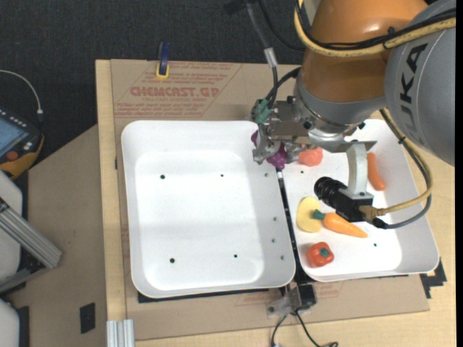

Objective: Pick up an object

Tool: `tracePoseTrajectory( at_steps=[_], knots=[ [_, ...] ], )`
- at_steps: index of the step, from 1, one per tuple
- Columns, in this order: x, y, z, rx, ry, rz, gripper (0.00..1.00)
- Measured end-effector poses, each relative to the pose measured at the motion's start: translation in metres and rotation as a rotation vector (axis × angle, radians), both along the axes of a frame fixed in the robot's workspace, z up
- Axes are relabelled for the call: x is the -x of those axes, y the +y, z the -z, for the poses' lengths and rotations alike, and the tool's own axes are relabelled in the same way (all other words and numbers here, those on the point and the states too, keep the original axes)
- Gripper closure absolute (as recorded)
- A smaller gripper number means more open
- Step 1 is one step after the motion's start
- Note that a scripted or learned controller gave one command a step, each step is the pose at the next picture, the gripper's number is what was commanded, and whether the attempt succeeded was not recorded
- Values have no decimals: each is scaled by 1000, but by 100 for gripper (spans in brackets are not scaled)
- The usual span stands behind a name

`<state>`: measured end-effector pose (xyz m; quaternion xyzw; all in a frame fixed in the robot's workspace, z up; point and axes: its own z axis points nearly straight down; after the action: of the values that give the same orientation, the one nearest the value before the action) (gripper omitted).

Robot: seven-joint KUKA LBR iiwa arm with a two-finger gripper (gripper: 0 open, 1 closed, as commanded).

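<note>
From where I stand, the bench is topped with a brown cardboard sheet [181, 85] printed in red, and dark carpet [87, 13] lies beyond it. A small blue and yellow clamp [163, 61] bites the cardboard's far edge. Off to the left a device with a blue screen [13, 132] is cut off by the frame, and a metal rail [29, 238] slants below it.

Two white bins sit side by side on the cardboard. The left bin [137, 194] shows a white floor with a few small dark dots. The right bin [405, 251] carries toy food. A yellow piece [307, 215] lies near the left wall, with a carrot [346, 226] resting against it. A red tomato [320, 254] sits by the near edge, a pink piece [311, 157] lies towards the far edge, and an orange stick [375, 172] lies towards the right wall.

The big arm [362, 42] blocks the right bin's far edge and far corners. Its gripper [273, 149] hangs over the rim the bins share, at the far end. A purple thing [275, 160] pokes out just under it, mostly covered. It seems to touch the gripper, but I cannot tell whether the gripper is open, closed, or gripping it.
</note>
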<state>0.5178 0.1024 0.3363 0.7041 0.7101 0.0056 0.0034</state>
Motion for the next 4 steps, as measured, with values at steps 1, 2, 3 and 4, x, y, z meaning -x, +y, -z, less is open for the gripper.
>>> tracePoseTrajectory(
  at_steps=[1, 2, 3, 4],
  knots=[
    [40, -45, -44, 3, 8, 11, 100],
    [38, -18, -67, 3, 8, 5, 100],
    [38, 30, -117, 0, 6, 2, 100],
    [38, 37, -183, 1, 4, 6, 100]
  ],
)
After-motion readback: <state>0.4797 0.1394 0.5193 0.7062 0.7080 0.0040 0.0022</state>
